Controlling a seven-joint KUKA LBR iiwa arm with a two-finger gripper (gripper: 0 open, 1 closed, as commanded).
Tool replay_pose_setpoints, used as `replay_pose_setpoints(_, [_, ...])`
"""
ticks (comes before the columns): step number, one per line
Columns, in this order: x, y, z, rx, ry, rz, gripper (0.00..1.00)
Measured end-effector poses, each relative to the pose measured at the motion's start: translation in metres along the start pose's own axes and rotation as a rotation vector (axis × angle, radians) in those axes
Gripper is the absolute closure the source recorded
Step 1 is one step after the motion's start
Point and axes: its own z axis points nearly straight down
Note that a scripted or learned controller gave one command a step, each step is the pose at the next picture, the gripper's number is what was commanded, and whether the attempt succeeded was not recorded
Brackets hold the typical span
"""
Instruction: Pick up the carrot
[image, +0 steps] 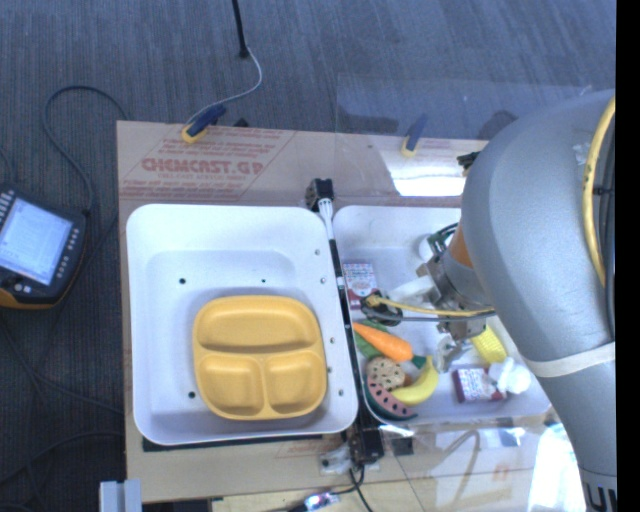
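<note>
Orange carrot (385, 344), yellow divided tray (260, 355), yellow banana (422, 386), white bins (160, 250).

orange carrot (385, 344) in right bin (400, 225), end effector (445, 320) just beside, yellow tray (261, 356) in left bin (160, 300)

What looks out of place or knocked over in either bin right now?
Nothing looks spilled or damaged. The yellow divided tray sits flat in the left bin. In the right bin, the carrot, banana and watermelon slice crowd together against the left wall, so the carrot has close neighbours.

Bright, sharp; glare on plastic sheet (425, 180)
</note>
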Motion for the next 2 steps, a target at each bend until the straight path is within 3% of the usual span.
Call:
replay_pose_setpoints(1, [-0.0526,-0.0116,-0.0009,-0.001,0.016,-0.015,0.00])
replay_pose_setpoints(2, [-0.0539,-0.0102,-0.0072,0.001,0.007,-0.016,1.00])
